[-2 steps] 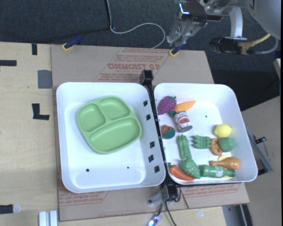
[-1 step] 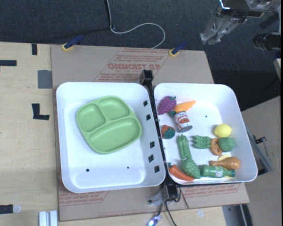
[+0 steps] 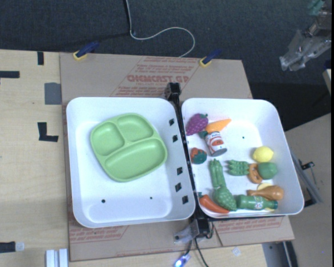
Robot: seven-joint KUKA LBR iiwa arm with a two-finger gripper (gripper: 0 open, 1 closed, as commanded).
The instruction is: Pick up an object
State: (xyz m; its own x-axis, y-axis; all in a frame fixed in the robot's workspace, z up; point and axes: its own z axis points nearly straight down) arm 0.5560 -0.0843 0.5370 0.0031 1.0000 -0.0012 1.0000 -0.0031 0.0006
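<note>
**Arm parked high, toys untouched in right bin**

Camera view:
- Gripper (image 3: 302, 52) up at top right, over dark floor, well clear of both bins. Blurred; claw state impossible to tell. Nothing visible in it.
- Left bin (image 3: 83, 204): holds a green divided plate (image 3: 129, 147), three compartments, sitting toward the bin's upper middle.
- Right bin (image 3: 278, 121): holds all the loose toys.
  - Purple grapes (image 3: 196, 123) near the upper left corner, an orange carrot (image 3: 220, 124) just beside them on the right.
  - Small can with red label (image 3: 216, 142) just below the carrot, tilted.
  - Round red-and-green piece (image 3: 198, 156) near the left wall.
  - Yellow lemon (image 3: 263, 154) at right, green ball (image 3: 268, 169) touching it from below.
  - Green vegetable pieces (image 3: 217, 174) in the middle, green bottle (image 3: 257, 203) lying flat along the bottom wall, orange-brown piece (image 3: 270, 192) just above it.
- Both bins on a cardboard sheet (image 3: 156, 77), side by side, joined at the centre by black clips.
- White cable (image 3: 156, 35) looping on the dark floor above.
</note>
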